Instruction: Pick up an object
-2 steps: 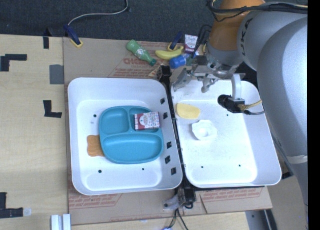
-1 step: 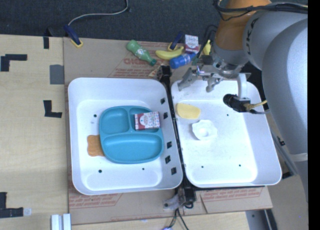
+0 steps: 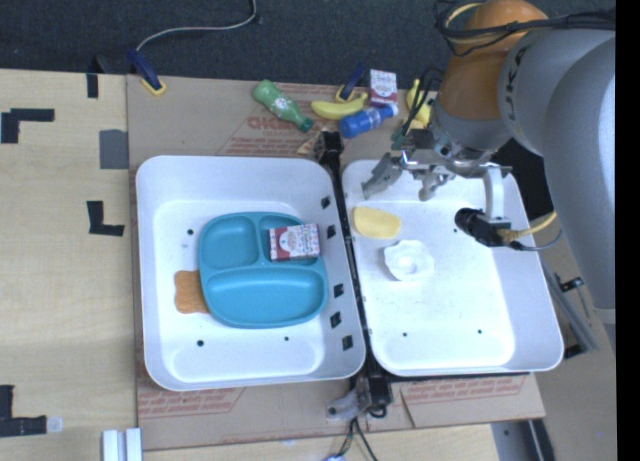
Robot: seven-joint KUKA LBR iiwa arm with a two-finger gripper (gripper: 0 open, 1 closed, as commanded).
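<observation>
My gripper hangs over the far left part of the right bin, its two grey fingers spread open with nothing between them. A flat yellow object lies just below and left of the fingers, near the bin's left wall. A small white cup-like object rests a little nearer the front. In the left bin a blue divided tray carries a small red and white box. An orange-brown piece peeks out at the tray's left side.
Behind the bins on the cardboard lie a green bottle, a yellow banana, a blue bottle and a small red and white carton. The arm's large grey body covers the right bin's far right side.
</observation>
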